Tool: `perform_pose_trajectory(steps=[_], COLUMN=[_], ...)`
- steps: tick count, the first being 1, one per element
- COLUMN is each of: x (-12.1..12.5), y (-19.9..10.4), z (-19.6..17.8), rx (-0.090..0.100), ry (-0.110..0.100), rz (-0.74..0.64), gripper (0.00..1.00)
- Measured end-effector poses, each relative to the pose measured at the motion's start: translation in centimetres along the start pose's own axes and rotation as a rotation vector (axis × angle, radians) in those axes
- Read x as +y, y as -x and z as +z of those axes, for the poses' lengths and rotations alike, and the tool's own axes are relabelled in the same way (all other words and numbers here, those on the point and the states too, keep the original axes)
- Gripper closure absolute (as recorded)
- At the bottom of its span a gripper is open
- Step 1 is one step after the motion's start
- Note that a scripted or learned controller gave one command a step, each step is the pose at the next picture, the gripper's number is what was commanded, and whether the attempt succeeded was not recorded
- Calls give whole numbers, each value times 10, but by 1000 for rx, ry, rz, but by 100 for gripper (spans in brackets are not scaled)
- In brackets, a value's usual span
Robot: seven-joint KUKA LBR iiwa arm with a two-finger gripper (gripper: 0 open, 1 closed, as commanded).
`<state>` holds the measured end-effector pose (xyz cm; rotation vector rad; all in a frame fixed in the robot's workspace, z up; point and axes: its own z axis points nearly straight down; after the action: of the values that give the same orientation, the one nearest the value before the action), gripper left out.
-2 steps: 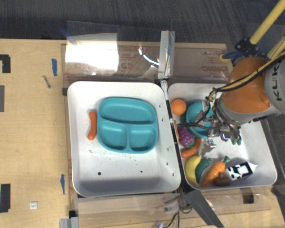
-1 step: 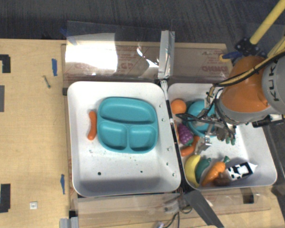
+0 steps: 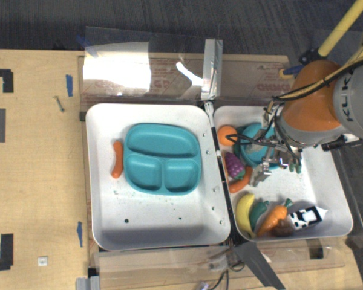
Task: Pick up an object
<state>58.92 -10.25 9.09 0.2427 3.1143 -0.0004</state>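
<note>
Hanging over the right bin (image 3: pixel 336 180), the gripper (image 3: pixel 272 167) sits just beside the purple grapes (image 3: pixel 235 165); its grip cannot be told. Grey carpet (image 3: pixel 169 5) lies beyond the bench.

Tray (image 3: pixel 163 159) in left bin (image 3: pixel 103 216), toys right

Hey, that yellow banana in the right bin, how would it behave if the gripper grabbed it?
The banana looks like smooth moulded plastic, so probably stiff, light and somewhat slippery. Its curved, rounded shape might roll or pivot when squeezed. Toys crowd beside it, so neighbours would likely shift.
</note>
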Motion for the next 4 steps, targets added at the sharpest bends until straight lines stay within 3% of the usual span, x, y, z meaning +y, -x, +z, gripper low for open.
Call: perform_pose_trajectory(steps=[1,2,3,4], x=[7,-8,-12,-22], y=[-6,-54,-79,2], z=[0,-1,-2,-89], rx=[1,1,-5,2], ry=[-1,0,-1,-1], rz=[26,0,-2,33], gripper=[0,0,0,0])
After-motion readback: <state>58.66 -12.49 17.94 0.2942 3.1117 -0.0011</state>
